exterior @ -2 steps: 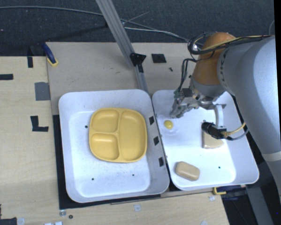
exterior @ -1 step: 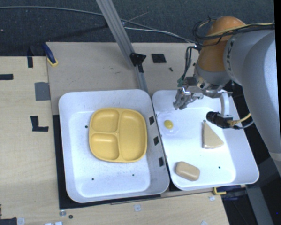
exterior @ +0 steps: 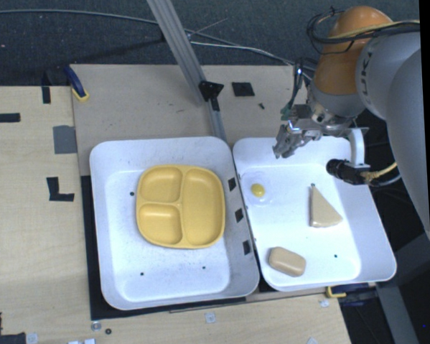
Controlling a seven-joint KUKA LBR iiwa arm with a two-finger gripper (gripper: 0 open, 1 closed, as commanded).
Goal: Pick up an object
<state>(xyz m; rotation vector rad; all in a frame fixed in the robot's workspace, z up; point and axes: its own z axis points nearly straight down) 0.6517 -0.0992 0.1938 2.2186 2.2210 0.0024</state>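
Gripper (exterior: 287, 146) hangs above the far edge of the right bin (exterior: 363, 264), near its back left corner. Whether its jaws are apart or together cannot be told from this slant, and nothing shows between them.

3 candidates lie in that bin. Nearest the gripper is a small yellow ball (exterior: 258, 190), close to the bin's left wall. A tan wedge (exterior: 323, 210) lies further right, near the middle, point toward the back. A tan block (exterior: 286, 261) lies at the front left, well apart from the others.

The left bin (exterior: 117, 230) holds a yellow plate (exterior: 181, 205) with 3 compartments.

Judging by looks, the ball is light and probably smooth; being round, it may roll or squirt out unless pinched across its middle. The wedge seems stiff and light; its slanting sides could slip, so a grip across the wide end looks safer. The block, rounded and oblong, looks easiest: close across its short width. The plate seems too broad and flat except at its rim.
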